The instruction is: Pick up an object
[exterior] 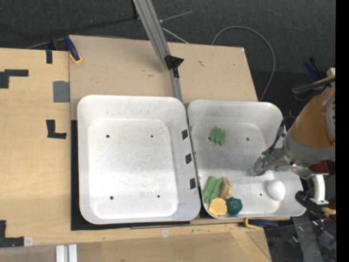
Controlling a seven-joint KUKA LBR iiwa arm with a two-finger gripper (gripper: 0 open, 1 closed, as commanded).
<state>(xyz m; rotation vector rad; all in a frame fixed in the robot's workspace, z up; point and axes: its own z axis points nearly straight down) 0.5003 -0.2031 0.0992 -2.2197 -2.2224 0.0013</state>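
Fingers of the gripper [260, 167] point down and to the left into the right bin [234, 109]; whether they are spread or pressed together cannot be told, because they appear small and dark against the speckled floor. Nothing is visible between them. The tips sit over bare floor near the bin's right wall, low but with contact uncertain.

Behind the fingers, the grey wrist rises to the orange band of the arm [313, 127], which enters from the right edge.

Candidate objects lie in the right bin. A white rounded object [274, 190] rests just beside the gripper, below and to its right. A small green block [217, 136] lies well apart, toward the upper left. A cluster sits in the lower left corner: a long green piece [210, 187], a tan piece [224, 188], a yellow disc [217, 206] and a dark green ball [234, 205], touching or nearly so.

Judged step: approach, with no grasp made. The next move calls for centring the fingers over one object, probably the white one as nearest, then descending and closing. The left bin [131, 105] holds no objects.
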